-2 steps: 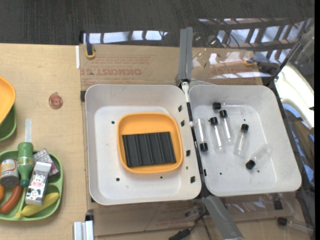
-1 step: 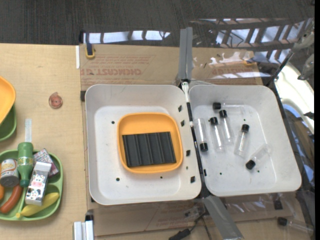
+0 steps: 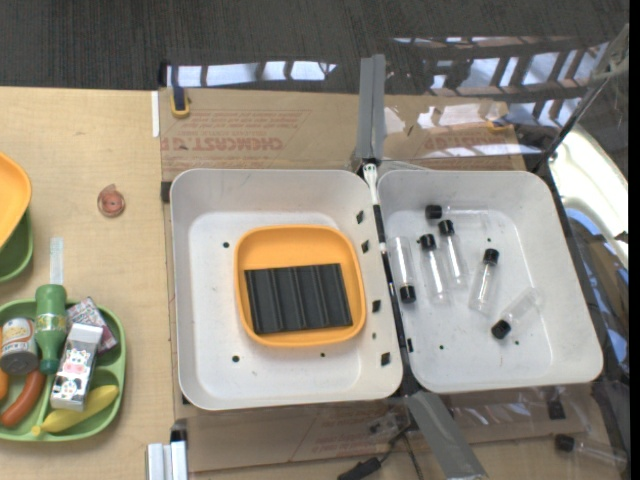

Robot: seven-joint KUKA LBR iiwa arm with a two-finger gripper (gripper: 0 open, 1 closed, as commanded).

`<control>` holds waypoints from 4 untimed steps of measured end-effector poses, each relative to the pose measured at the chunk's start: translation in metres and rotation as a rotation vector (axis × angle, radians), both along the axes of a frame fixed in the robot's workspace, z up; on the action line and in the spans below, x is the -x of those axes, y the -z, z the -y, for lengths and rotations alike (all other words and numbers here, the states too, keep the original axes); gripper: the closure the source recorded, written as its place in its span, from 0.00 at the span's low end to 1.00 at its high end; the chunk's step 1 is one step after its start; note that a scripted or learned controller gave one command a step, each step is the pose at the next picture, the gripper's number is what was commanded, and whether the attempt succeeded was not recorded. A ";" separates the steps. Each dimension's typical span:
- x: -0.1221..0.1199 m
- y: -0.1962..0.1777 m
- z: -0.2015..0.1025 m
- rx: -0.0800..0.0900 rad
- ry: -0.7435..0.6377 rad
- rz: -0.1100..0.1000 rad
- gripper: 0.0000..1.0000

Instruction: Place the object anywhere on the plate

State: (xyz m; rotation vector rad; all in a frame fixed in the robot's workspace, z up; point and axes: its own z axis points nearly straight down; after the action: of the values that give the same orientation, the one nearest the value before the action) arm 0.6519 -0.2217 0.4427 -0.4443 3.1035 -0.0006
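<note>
Toward the near side of the shallow white right-hand bin (image 3: pixel 470 356), clear plastic vials with black caps (image 3: pixel 486 280) lie scattered, none yet moved. Beside it, in the white left-hand bin (image 3: pixel 208 308), the orange square plate (image 3: pixel 300 239) carries only a dark grey ribbed slab (image 3: pixel 300 299). The placing looks wholly undone, and whether the gripper is open or closed cannot be told.

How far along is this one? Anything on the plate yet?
Nothing looks done. The orange plate in the left bin carries only its dark ribbed insert. The clear vials with black caps all lie in the right bin. Picking one and placing it both remain.
</note>
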 end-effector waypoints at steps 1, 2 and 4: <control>-0.008 0.001 0.000 0.001 -0.330 0.000 0.00; -0.008 0.000 0.000 0.002 -0.539 0.000 0.00; -0.008 0.000 -0.002 0.004 -1.157 0.001 0.00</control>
State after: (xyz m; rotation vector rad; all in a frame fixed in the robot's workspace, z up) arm 0.6601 -0.2199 0.4423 -2.0698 2.3555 -0.0013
